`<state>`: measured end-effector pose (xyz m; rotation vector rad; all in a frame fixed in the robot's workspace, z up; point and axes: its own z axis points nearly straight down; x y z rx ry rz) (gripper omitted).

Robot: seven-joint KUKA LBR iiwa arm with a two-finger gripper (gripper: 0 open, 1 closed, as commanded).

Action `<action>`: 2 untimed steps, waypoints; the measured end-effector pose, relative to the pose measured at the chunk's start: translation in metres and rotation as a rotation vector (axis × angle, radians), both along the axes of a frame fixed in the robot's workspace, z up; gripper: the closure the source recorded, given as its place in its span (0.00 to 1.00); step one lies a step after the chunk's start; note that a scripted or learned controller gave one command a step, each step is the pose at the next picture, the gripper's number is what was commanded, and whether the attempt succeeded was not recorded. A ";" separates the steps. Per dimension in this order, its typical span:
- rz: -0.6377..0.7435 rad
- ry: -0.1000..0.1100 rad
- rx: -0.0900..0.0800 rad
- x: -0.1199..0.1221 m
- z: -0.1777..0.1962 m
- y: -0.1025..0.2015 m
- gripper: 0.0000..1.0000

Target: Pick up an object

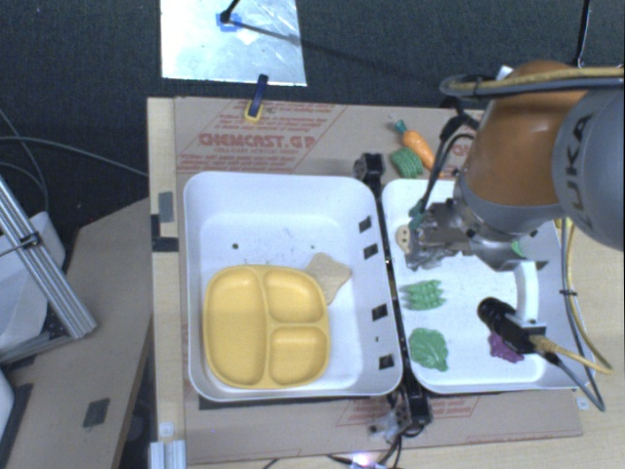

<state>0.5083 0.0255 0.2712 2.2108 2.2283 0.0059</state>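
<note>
Reaching arm (532, 135): grey with an orange band, it enters from the right of the frame and hangs over the upper half of the right bin.
Jaws: at the arm's lower end, above the upper left part of the right bin; I cannot tell how far open they are or whether they have hold of anything.
Right bin (467, 345): white and shallow, in the lower right of the frame, touching the left bin along a dark seam.
Small pale piece (402, 234): on the right bin's floor by its left wall, just left of the jaws.
Ribbed green piece (424, 294): in the right bin, just below the jaws in the frame.
Leafy green piece (429, 349): near the right bin's lower left corner, below the ribbed one and apart from it.
Purple piece (505, 347): low in the right bin, to the right of the leafy green piece.
Left bin (264, 213): white, at the centre of the frame.
Yellow plate (266, 325): three compartments, lying flat in the left bin's lower half.
Tan flat piece (329, 275): touching the plate's upper right corner.
Toy carrot (418, 146): orange, on the cardboard sheet (264, 140) that covers the tabletop, above the right bin's upper left corner.
</note>
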 end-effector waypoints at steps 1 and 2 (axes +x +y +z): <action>0.003 0.002 0.001 0.065 -0.063 0.084 1.00; -0.002 0.010 -0.001 0.084 -0.173 0.098 1.00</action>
